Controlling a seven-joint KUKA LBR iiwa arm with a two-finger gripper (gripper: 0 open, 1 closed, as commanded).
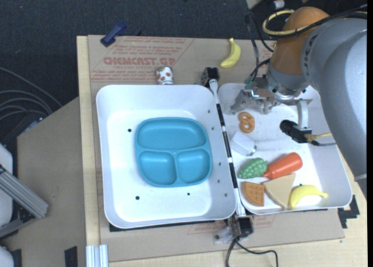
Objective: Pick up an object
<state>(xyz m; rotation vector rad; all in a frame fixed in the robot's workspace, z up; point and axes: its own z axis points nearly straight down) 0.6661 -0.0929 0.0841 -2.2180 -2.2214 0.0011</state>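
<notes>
The gripper (pixel 252 100) hovers just above the small brown pretzel (pixel 246 122) in the right white bin (pixel 335 169); whether it is spread cannot be told.

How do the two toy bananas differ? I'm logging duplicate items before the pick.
The upper banana lies outside the bins on the brown board; the lower banana lies inside the right bin. The upper banana stands alone, while the lower banana rests among other toy food, beside a tan wedge. Both are yellow and curved.
</notes>
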